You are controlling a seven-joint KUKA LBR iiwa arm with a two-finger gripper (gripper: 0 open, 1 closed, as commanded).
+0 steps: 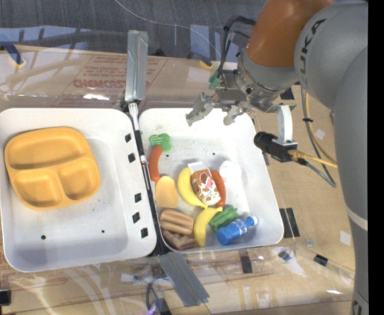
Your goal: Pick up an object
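My gripper (216, 115) hangs over the far edge of the right bin (264, 176), its two grey fingers spread apart with nothing between them. Below it, in the bin's near half, lies a pile of toy food: a carrot (155, 162) with a green top, a yellow banana (187, 190), a small carton (205, 185), a white piece (230, 171), a hot dog bun (176, 223), a green pepper (224, 216) and a blue bottle (235, 230). The gripper is apart from all of them.
The left bin (113, 228) holds a yellow divided plate (50, 166). A grey divider bar (136, 64) stands between the bins at the back. A cable and a black connector (274, 146) hang beside the right bin's right rim. Cardboard surrounds the bins.
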